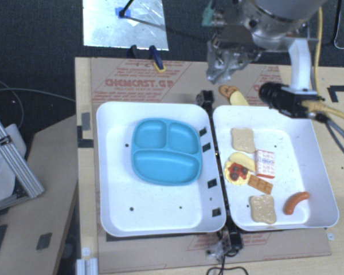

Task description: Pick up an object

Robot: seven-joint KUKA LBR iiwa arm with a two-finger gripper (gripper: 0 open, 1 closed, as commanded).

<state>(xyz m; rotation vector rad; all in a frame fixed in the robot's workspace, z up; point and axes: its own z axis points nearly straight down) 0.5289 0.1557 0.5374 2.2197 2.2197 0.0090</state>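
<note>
While nothing sits between the fingers, the pickable things lie clustered in the right bin (327,211): a slice of bread (242,139) near the bin's far side, a small red-and-white packet (265,162) just right of and below it, a yellow piece topped with red bits (238,168) beside the packet, a brown wafer-like bar (260,183) touching that yellow piece's lower edge, a second bread slice (262,208) nearer the front, and a sausage (296,202) lying tilted toward the front right corner. Outside the bin, on the cardboard beyond its far rim, a pale banana-like piece (238,98) rests. The gripper (221,73) hangs above that cardboard, past the bins' far edge and close to the pale piece, well apart from the things in the bin; whether its fingers are apart or together cannot be told. The left bin (112,211) holds a blue divided plate (165,152) with three compartments, lying flat near the middle.
</note>
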